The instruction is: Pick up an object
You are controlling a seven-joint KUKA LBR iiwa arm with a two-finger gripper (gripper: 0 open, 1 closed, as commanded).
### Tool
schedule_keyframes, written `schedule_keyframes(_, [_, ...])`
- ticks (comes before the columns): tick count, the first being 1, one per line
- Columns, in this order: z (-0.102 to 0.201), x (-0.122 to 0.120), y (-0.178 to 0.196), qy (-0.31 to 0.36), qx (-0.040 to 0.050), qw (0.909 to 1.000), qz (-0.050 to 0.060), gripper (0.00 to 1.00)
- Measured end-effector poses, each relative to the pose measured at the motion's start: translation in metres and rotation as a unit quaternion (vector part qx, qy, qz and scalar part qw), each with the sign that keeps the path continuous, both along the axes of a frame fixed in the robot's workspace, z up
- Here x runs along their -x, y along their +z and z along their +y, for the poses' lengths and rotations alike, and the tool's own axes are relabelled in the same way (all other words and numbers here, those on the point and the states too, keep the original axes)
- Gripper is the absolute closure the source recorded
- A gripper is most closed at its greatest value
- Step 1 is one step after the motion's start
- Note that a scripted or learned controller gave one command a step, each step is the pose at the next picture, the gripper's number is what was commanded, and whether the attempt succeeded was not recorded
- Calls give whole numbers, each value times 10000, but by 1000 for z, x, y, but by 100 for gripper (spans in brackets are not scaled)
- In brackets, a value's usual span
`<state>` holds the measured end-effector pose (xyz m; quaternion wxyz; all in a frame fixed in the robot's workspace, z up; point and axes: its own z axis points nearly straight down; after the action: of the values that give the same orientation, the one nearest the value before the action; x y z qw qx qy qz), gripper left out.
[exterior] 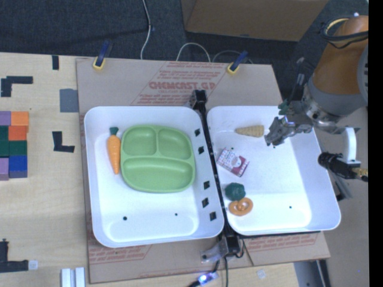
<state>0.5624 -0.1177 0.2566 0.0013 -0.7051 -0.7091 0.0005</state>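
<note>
The right bin (299, 178) holds a tan cone-shaped piece (249, 131) near its back, a pink-and-white packet (231, 161) in the middle left, a dark green lump (234, 191) and an orange pretzel-like ring (242, 206) near the front left. My gripper (275, 135) hangs over the back right part of this bin, just right of the cone and apart from it. Nothing shows between its fingers. In the left bin (102, 220) a toy carrot (114, 151) lies beside a green divided plate (158, 158).
A black divider (205, 160) runs between the two bins. Coloured blocks (13, 145) are stacked at the far left of the bench. A cardboard box (257, 8) stands behind the bins. The arm's body (341, 76) rises at the right.
</note>
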Motion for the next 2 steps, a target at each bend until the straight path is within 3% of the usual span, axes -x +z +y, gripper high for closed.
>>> schedule_keyframes(2, [113, 17, -23, -8, 6, 10000, 3, 100])
